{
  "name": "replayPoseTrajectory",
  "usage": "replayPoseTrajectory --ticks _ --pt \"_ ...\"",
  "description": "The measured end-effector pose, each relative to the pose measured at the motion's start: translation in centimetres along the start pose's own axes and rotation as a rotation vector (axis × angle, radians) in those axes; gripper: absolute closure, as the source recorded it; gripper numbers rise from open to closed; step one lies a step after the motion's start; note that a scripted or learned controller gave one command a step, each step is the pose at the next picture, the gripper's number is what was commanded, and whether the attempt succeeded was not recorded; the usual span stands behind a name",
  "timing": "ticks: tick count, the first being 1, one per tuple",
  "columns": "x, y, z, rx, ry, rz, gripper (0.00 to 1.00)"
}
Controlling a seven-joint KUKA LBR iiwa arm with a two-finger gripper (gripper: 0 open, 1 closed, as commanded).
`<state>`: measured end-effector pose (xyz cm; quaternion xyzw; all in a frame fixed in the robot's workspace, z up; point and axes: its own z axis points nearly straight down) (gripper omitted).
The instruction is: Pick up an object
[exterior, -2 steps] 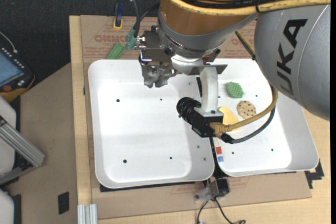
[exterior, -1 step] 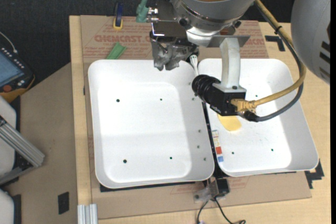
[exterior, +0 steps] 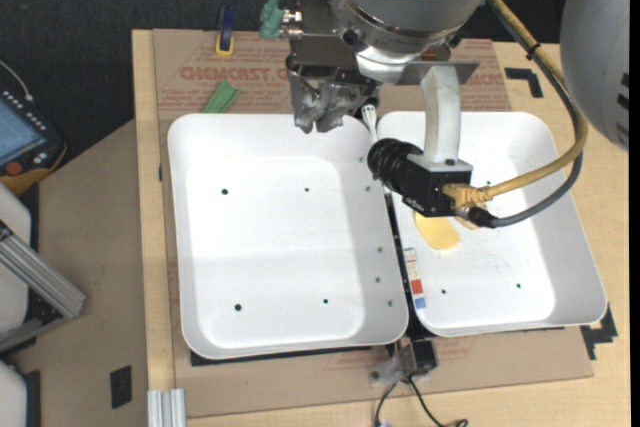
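Observation:
A pale yellow flat object [exterior: 438, 233] lies in the right bin [exterior: 540, 245], near its left side. Its upper edge is hidden behind a black fitting [exterior: 412, 179] mounted on the arm. My gripper [exterior: 322, 113] hangs over the far rim of the left bin [exterior: 270, 245], close to the wall between the two bins. It is up and to the left of the yellow object, well apart from it. I see nothing held in the gripper. The arm's grey and orange body covers the top of the view.
A yellow cable [exterior: 540, 170] loops from the black fitting across the right bin. A green piece [exterior: 220, 97] and a blue-and-yellow clip [exterior: 226, 35] lie on the cardboard behind the left bin. A small red and blue label [exterior: 414, 277] sits by the divider.

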<state>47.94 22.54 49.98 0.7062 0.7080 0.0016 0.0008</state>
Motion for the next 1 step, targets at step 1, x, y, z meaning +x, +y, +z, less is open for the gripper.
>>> replayPoseTrajectory --ticks 1 --pt "0.0 0.0 0.06 0.002 -0.001 0.0 0.0"
